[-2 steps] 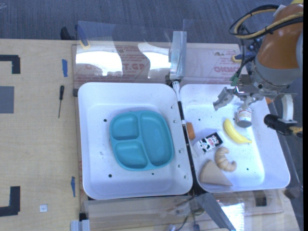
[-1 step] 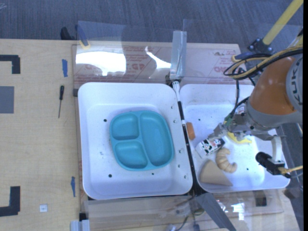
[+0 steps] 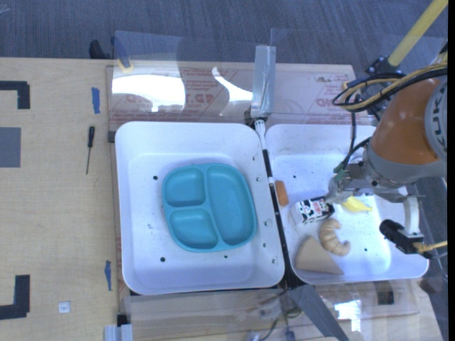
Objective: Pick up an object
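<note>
My gripper (image 3: 340, 192) hangs low in the right bin (image 3: 306, 144), under the grey arm with its orange band. Just to its left lies a small black-and-white cow-patterned carton (image 3: 313, 209), close to or touching the fingertips. A yellow banana-like piece (image 3: 356, 204) lies right of the gripper. In front of them rest a tan croissant (image 3: 334, 236) and a beige wedge (image 3: 315, 256). A small orange block (image 3: 281, 192) lies by the bin's left wall. Nothing shows between the fingers.
The left bin (image 3: 135, 190) holds a teal three-compartment plate (image 3: 208, 206). A clear plastic sheet and a metal bracket (image 3: 263, 84) stand behind the bins. A screwdriver (image 3: 89, 148) lies on the wooden bench at the left. Cables loop above the arm at the right.
</note>
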Motion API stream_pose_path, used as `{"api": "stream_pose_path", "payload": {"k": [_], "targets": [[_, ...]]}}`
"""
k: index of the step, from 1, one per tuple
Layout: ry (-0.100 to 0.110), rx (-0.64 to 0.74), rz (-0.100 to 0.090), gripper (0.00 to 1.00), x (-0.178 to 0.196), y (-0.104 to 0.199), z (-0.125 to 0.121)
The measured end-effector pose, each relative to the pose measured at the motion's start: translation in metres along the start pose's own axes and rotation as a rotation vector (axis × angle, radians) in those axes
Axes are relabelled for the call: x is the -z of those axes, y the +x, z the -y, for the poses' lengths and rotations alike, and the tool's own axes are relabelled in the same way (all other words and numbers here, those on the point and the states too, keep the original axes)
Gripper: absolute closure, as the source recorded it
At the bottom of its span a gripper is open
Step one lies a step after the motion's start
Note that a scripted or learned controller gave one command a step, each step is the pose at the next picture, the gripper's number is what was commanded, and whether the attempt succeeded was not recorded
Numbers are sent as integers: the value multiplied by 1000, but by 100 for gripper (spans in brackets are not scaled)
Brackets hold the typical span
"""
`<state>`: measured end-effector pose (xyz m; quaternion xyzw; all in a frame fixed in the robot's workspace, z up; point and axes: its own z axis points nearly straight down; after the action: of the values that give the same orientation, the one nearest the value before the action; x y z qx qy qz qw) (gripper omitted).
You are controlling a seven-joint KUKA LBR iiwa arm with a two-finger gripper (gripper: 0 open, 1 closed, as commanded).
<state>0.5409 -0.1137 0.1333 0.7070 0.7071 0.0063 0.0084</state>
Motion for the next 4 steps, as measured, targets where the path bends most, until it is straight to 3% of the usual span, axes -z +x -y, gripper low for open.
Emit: {"api": "stream_pose_path", "payload": {"k": [1,2,3,4], "targets": [[2,0,0,0,-1,0,1],[0,0,0,100,9,0,-1],[1,0,0,0,8,0,0],[-6,1,3,0,-36,-4,-52]]}}
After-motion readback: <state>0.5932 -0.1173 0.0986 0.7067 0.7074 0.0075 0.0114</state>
